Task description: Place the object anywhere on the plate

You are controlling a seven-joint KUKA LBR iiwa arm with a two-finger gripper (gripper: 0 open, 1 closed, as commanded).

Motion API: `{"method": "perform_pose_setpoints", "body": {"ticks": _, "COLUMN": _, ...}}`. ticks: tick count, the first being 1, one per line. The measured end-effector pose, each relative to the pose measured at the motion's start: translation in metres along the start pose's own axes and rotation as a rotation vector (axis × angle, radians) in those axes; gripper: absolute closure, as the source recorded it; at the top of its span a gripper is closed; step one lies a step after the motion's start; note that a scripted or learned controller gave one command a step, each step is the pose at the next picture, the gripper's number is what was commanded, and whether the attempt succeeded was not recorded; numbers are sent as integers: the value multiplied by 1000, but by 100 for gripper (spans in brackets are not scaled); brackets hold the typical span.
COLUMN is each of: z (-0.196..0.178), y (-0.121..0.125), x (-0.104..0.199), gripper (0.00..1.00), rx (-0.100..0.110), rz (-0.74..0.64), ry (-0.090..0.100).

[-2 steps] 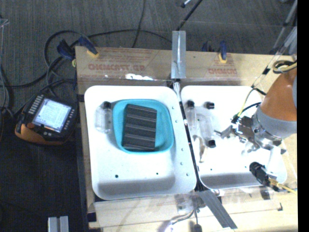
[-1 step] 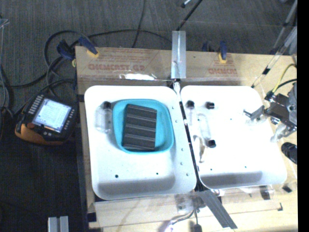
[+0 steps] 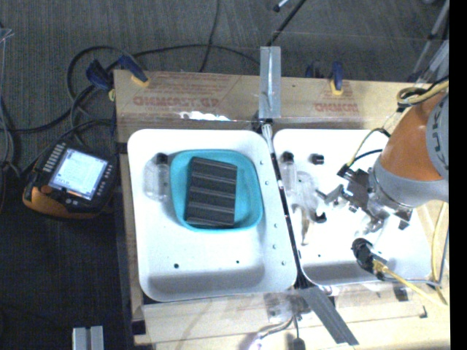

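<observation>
The pincer is hovering over the right bin; I cannot tell its state. Risk: the dark ribbed block is already covering the blue plate, crowding any landing.

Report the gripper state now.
Gripper: over the right white bin; whether it is open or shut cannot be told.

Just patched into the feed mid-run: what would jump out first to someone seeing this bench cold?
The square turquoise plate in the left white bin grabs the eye, with a dark ribbed rectangular block lying on it. Next comes the grey arm with its orange band, reaching over the right white bin from the right. A clear plastic bottle lies just left of the plate.
</observation>
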State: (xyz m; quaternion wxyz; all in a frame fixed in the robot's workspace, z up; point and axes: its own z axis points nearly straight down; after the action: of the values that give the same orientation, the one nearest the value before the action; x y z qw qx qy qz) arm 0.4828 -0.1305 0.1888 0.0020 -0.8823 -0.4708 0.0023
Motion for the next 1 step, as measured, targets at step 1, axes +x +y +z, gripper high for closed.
{"method": "perform_pose_setpoints", "body": {"ticks": 1, "z": -29, "y": 37, "x": -56, "gripper": 0, "rx": -4, "rz": -201, "ry": -3}}
